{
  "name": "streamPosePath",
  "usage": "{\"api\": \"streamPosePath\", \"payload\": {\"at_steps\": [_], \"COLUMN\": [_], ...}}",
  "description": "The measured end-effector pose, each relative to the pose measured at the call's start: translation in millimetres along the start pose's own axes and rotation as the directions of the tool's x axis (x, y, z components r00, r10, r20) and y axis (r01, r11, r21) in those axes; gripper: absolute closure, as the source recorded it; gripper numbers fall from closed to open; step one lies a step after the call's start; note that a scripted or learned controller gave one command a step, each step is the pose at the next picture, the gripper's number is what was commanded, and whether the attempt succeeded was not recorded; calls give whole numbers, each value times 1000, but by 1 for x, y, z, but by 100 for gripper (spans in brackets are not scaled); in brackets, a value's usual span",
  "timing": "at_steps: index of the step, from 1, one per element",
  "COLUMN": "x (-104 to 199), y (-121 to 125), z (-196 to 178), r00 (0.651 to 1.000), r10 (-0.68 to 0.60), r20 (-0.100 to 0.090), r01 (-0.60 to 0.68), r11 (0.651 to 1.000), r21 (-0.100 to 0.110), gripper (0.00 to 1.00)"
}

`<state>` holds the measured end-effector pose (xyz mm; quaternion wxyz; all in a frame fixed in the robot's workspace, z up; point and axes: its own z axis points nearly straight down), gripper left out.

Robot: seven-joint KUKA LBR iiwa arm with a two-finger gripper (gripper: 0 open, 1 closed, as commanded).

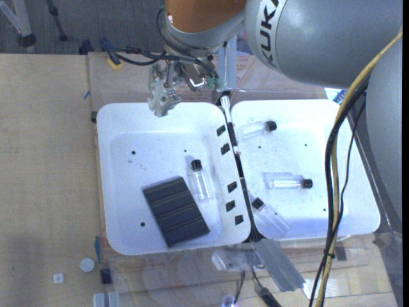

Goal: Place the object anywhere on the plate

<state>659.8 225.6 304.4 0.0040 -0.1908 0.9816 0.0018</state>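
Observation:
A dark grey ribbed rectangular plate [176, 211] lies flat in the front half of the left bin [121, 171]. A clear vial with a black cap [199, 180] lies on the bin floor just off the plate's far right corner, cap pointing away from me. It seems to be beside the plate rather than on it. My gripper [163, 102] hangs over the far left rim of the left bin, well away from both vial and plate, and I see nothing in it.
The right bin [358, 197] holds three more clear black-capped vials: one at the far left [257, 128], one in the middle [289, 183] and one at the front left [267, 213]. A divider with black markers [230, 171] separates the bins. A yellow cable [339, 139] hangs at the right.

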Motion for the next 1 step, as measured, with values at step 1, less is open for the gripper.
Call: {"api": "streamPosePath", "payload": {"at_steps": [1], "x": [-7], "y": [-2], "z": [-32], "r00": [858], "r10": [-514], "r20": [2], "r01": [514], "r11": [858], "r21": [0], "gripper": [100]}}
